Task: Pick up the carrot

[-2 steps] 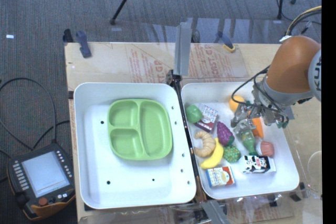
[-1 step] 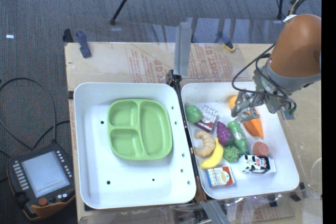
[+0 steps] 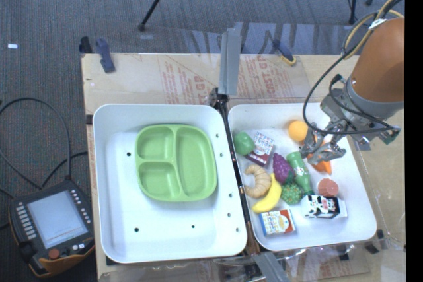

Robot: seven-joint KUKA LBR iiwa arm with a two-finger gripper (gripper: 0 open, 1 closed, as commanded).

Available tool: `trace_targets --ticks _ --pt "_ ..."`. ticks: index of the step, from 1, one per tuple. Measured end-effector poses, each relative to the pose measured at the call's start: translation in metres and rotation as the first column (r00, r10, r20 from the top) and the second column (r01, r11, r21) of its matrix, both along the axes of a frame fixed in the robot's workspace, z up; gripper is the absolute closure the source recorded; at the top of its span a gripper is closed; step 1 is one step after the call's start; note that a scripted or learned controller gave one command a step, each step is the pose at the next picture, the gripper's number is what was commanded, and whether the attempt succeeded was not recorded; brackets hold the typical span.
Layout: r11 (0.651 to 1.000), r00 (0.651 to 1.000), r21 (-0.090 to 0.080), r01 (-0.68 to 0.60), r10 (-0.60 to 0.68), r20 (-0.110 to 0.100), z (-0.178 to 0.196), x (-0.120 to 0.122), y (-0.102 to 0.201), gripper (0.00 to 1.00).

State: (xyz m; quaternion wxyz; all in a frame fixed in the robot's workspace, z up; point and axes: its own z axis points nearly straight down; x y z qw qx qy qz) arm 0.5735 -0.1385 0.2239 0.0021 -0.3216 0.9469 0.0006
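Observation:
The carrot (image 3: 324, 167) is a small orange piece near the right side of the right bin (image 3: 360, 221), mostly hidden under my gripper. My gripper (image 3: 324, 151) hangs low right over it, fingers spread and pointing down, with nothing seen held between them. The carrot lies between a green bottle (image 3: 301, 170) on its left and a red round toy (image 3: 328, 187) just in front.
An orange ball (image 3: 298, 131) lies left of the gripper. Purple grapes (image 3: 282, 167), broccoli (image 3: 291, 193), a banana (image 3: 268, 199), a croissant (image 3: 258, 177), a cow-print carton (image 3: 324, 207) and a juice box (image 3: 277, 222) crowd the right bin. The left bin (image 3: 112, 221) holds a green divided plate (image 3: 176, 162).

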Motion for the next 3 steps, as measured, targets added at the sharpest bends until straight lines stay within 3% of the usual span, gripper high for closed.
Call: trace_targets --ticks 1,2,3 --pt "0.996 0.996 0.002 -0.093 0.093 -0.007 -0.138 -0.081 -0.007 1.00" --pt "0.898 0.898 0.000 -0.439 0.439 -0.003 -0.137 -0.077 -0.071 1.00" --pt "0.899 0.899 0.001 -0.438 0.438 -0.002 -0.137 -0.077 -0.071 0.00"
